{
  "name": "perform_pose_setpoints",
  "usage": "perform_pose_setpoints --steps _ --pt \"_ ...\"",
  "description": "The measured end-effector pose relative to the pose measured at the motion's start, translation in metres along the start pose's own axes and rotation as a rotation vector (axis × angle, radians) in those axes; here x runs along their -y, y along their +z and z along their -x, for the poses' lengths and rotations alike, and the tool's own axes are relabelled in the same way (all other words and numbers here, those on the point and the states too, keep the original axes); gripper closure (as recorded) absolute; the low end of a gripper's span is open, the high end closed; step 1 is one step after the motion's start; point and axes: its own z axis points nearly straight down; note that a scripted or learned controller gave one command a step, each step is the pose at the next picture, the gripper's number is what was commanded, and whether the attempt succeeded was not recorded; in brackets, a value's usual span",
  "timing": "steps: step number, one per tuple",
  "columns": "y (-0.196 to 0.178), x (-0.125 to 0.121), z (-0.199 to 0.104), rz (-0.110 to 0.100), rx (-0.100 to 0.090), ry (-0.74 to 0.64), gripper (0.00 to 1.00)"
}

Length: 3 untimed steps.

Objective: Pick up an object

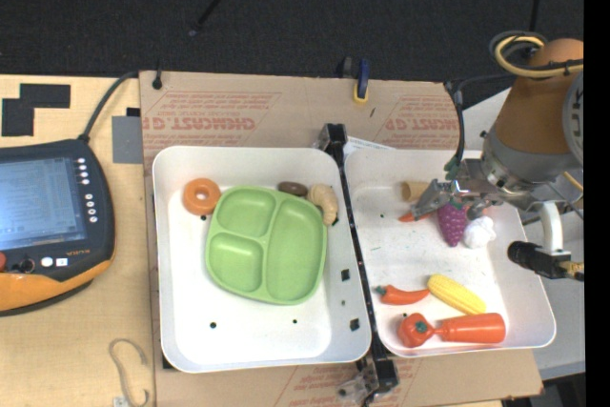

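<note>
My gripper (446,196) hangs low over the upper middle of the right bin (534,338), reaching in from the right. A purple bunch of grapes (453,223) lies right under and against it, with a white lump (479,232) beside it. I cannot tell whether the grapes are gripped or just lying beneath. A small tan piece (412,191) and a thin orange sliver (408,217) lie just left of the gripper. Nearer the front of this bin are a yellow corn cob (456,294), a red chili (404,295), a red tomato (416,330) and an orange carrot (473,329).
The left bin (181,319) holds a green divided plate (266,245), an orange ring (201,195), a dark brown piece (293,189) and a tan piece (325,201). A black divider (349,243) runs between the bins. A pendant with a screen (48,214) lies far left.
</note>
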Motion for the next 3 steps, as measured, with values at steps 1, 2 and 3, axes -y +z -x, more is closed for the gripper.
perform_pose_setpoints --steps 1,2,3 --pt "0.063 -0.002 -0.007 -0.005 -0.001 -0.002 0.0" --pt "0.104 -0.002 -0.01 -0.003 -0.001 -0.001 0.0" --pt "0.092 -0.002 -0.008 -0.002 -0.001 0.004 1.0"
